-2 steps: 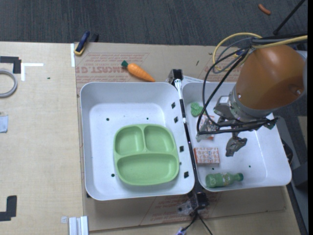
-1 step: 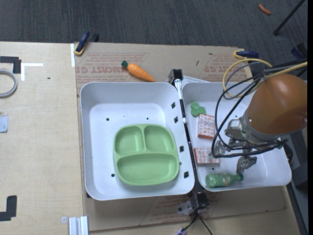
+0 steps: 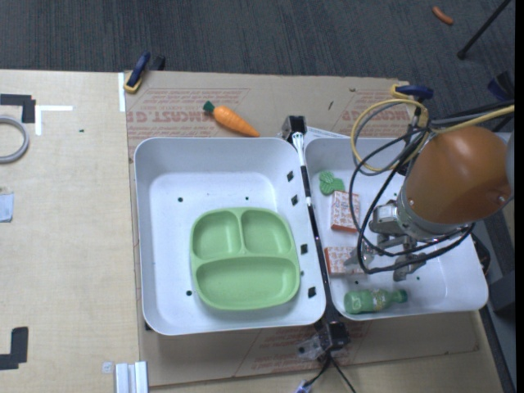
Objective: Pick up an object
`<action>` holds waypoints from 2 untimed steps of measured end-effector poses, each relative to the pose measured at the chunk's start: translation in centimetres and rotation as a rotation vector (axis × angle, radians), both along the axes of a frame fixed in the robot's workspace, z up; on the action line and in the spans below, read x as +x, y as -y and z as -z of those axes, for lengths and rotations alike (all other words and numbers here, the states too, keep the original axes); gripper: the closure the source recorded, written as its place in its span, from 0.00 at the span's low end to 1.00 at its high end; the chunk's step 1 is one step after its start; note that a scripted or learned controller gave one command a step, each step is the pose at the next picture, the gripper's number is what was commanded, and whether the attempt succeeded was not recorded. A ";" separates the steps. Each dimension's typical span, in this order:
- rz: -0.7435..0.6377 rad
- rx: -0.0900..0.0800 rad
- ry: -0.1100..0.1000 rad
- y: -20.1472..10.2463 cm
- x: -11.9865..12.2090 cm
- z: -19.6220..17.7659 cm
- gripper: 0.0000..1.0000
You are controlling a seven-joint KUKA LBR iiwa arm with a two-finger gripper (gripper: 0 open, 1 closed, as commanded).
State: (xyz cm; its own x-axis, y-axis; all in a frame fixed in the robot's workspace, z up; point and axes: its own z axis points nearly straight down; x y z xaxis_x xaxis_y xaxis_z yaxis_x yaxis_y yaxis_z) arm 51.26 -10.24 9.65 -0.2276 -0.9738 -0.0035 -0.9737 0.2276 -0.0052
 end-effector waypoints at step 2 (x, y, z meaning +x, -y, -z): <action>0.329 -0.001 -0.001 0.5 -1.4 -0.4 0.00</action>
State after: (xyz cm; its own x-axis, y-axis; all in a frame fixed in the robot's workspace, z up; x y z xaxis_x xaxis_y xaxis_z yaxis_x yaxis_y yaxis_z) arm 49.85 -10.72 10.05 -0.5298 -0.8481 -0.0019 -0.8481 0.5298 -0.0046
